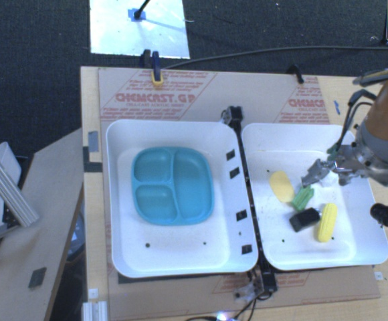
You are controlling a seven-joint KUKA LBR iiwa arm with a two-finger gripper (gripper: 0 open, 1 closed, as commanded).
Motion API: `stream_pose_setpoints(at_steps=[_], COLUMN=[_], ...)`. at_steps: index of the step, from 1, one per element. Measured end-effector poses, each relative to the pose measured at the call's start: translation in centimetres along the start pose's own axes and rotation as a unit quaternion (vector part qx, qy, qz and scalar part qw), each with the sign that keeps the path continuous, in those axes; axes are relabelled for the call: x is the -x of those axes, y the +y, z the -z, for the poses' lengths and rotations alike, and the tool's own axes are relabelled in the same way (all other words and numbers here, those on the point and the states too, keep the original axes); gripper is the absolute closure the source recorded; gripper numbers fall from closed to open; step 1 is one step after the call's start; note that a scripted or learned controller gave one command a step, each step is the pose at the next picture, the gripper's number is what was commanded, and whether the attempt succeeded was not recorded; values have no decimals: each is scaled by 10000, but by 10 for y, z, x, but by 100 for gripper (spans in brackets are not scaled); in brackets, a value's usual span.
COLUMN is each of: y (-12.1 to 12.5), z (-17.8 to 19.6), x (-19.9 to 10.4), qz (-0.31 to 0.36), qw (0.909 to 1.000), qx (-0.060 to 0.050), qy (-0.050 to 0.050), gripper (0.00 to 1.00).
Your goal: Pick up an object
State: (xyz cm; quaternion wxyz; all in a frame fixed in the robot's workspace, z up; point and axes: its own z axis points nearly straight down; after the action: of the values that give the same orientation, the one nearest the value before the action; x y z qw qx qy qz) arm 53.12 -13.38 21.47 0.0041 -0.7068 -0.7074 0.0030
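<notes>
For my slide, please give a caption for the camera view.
Robot hand hovers over right bin above four small objects; blue divided plate lies in left bin.

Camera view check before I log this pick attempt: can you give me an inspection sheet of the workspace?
Surface: bench under a printed sheet, bearing two white bins side by side.
Job's things: in the right bin, a pale yellow piece, a green piece, a black block and a yellow corn cob, close together.
Clutter: left bin holds a blue divided plate.
Grippers: end effector above the right bin, near the green piece; nothing seen between its fingers.
Cables: black cable across the bench's far edge.
Surroundings: dark carpet, a shiny sheet on it.
</notes>
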Motion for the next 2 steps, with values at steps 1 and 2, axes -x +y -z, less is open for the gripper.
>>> stream_pose_setpoints(at_steps=[1,2], y=[3,13], z=[6,-44], x=[0,-2], qz=[13,8], qw=[10000,10000], qx=[56,44], qy=[-9,-7], gripper=[0,0])
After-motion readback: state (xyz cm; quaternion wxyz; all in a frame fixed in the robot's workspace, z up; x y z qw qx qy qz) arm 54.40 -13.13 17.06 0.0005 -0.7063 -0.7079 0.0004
